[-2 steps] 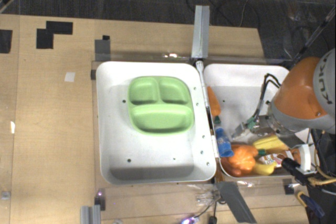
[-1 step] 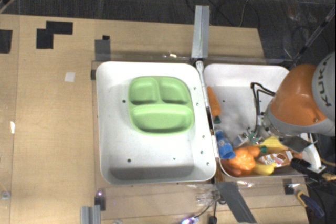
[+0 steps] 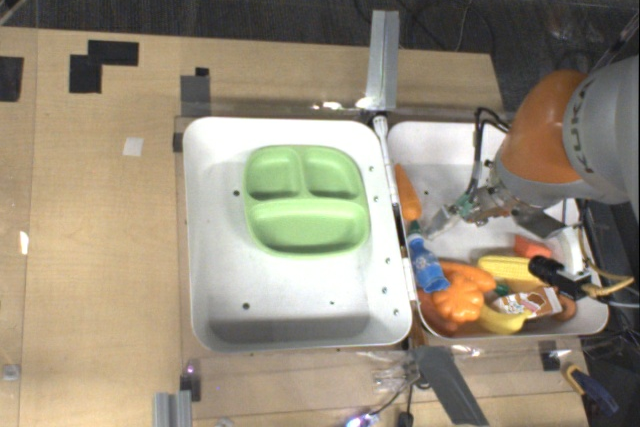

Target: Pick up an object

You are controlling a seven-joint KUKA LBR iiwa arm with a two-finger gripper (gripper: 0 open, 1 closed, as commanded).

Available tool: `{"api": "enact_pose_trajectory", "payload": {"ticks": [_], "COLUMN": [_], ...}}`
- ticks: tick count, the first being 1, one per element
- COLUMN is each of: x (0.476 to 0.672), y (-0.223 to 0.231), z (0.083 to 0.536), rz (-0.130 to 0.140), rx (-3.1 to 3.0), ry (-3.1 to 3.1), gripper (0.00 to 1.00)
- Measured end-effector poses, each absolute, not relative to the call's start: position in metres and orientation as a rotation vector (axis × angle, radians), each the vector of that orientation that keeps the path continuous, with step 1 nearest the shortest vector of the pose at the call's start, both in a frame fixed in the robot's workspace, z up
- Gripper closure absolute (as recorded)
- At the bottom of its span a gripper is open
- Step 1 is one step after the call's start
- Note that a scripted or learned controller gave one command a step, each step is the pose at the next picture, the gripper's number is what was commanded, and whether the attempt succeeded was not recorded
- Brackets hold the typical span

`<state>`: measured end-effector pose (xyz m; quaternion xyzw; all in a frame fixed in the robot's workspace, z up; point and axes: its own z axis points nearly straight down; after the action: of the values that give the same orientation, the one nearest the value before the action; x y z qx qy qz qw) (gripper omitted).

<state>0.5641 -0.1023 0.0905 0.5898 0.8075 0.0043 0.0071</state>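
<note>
My gripper point(image 3: 458, 209) hangs low over the middle of the right bin point(image 3: 440, 150), reaching in from the right under the orange-banded wrist. Just left of it an orange carrot-shaped toy point(image 3: 407, 196) lies along the bin's left wall. In front of it a blue bottle point(image 3: 425, 267) lies beside an orange pepper-like toy point(image 3: 456, 301). A yellow corn cob point(image 3: 510, 267), a yellow bowl point(image 3: 503, 317), a red piece point(image 3: 531, 246) and a brown-and-white packet point(image 3: 533, 300) crowd the bin's front right corner. I see nothing held in the gripper.
The left bin point(image 3: 215, 295) holds a green divided plate point(image 3: 305, 198) toward its back. A metal post point(image 3: 383, 60) stands behind the wall between the two bins. Bare white floor shows at the back of the right bin.
</note>
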Motion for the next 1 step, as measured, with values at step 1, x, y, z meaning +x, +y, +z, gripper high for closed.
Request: {"api": "enact_pose_trajectory", "payload": {"ticks": [1], "x": [0.4916], "y": [-0.1564], "z": [0.0911], "rz": [0.008], "rx": [1.639], "ry": [2.660], "gripper": [0.00]}}
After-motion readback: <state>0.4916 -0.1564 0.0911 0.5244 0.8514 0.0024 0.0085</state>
